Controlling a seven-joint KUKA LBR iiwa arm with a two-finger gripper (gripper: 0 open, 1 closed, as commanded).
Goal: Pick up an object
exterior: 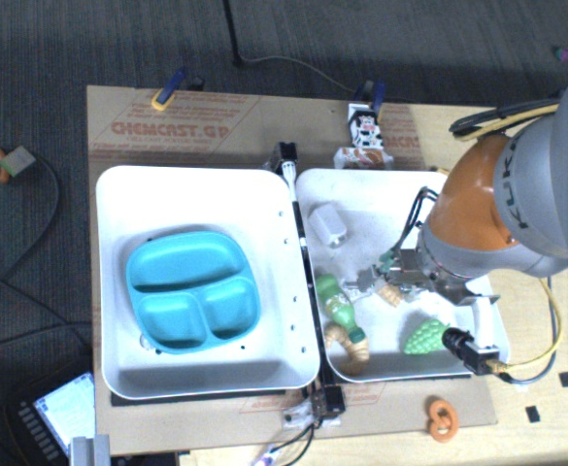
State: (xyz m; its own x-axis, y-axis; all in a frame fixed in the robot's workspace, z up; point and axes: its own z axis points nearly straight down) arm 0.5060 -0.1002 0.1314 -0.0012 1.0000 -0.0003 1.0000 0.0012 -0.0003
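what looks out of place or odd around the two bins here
An orange ring-shaped piece lies on the bench outside the right bin, below its front edge, while the other small items, like the green bottle and green bumpy toy, sit inside it.

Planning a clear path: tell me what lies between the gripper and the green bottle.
In the camera view, bare white bin floor separates the gripper from the green bottle; nothing lies between.

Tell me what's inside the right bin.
In the right bin: a white block, a green bottle, a tan piece, and a bumpy green toy. The arm covers the bin's right part, so anything beneath it is hidden.
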